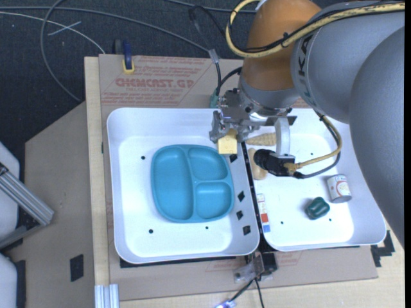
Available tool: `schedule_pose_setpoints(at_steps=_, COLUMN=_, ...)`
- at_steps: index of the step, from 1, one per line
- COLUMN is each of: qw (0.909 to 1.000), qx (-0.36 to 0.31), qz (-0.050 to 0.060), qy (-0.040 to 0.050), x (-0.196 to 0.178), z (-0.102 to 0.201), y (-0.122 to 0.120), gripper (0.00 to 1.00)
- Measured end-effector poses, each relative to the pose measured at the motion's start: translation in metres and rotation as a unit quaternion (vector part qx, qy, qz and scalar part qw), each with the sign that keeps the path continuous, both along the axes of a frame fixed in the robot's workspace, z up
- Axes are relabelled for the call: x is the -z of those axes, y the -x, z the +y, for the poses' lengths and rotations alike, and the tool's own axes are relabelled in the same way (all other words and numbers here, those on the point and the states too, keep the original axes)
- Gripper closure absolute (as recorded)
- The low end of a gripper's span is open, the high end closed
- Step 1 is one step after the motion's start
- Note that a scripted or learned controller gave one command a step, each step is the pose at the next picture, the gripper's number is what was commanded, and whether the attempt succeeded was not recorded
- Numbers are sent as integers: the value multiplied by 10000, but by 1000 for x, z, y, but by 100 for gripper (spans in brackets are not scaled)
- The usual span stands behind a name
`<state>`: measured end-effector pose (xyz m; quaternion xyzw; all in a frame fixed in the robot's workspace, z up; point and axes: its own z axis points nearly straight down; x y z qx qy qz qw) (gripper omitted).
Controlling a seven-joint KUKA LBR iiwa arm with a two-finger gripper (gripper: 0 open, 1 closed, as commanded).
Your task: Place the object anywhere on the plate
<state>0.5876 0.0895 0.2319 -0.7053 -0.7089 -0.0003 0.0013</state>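
Two white bins sat side by side on a brown cardboard sheet (160, 76). The left bin (128, 223) held a blue plate (191, 183) with three compartments, lying slightly skewed near the bin's middle. The right bin (334, 226) held a small white can (338, 188) with a reddish label near its right wall, a dark green lump (316, 208) just below and left of the can, a pale cone-shaped piece (264, 137) near the top, and a tan piece (258, 169) partly hidden behind a black fitting (273, 162) on the arm's cabling. A white card (262, 210) with red and blue marks lay along the divide between the bins.

The arm (347, 50) came in from the right and covered the upper part of the right bin; yellow cable (241, 15) looped over its orange band (276, 34). Loose grey cables (70, 18) ran over the dark floor above the bench.

The gripper (226, 133) hung over the top right corner of the left bin, just above the plate's upper right edge. A small yellow block (226, 145) sat directly beneath the metal fingers (218, 128), touching or nearly touching them, just off the plate's rim (whether it was pinched between the fingers or merely under them could not be made out, so open or closed was not clear).

Red print on the cardboard read "CHEMCAST GP"; the smaller lines were too faint to read. A blue and yellow clamp (128, 58) gripped the sheet's top edge.
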Motion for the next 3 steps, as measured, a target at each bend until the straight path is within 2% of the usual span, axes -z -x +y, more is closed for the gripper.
schedule_pose_setpoints(at_steps=1, qw=10000, qx=-1, qz=17, qy=2, x=13, z=56, y=13, gripper=100)
schedule_pose_setpoints(at_steps=2, qw=10000, qx=25, qz=-14, qy=4, x=-3, z=45, y=10, gripper=100)
schedule_pose_setpoints(at_steps=3, qw=10000, qx=24, qz=-8, qy=8, x=-2, z=45, y=11, gripper=0)
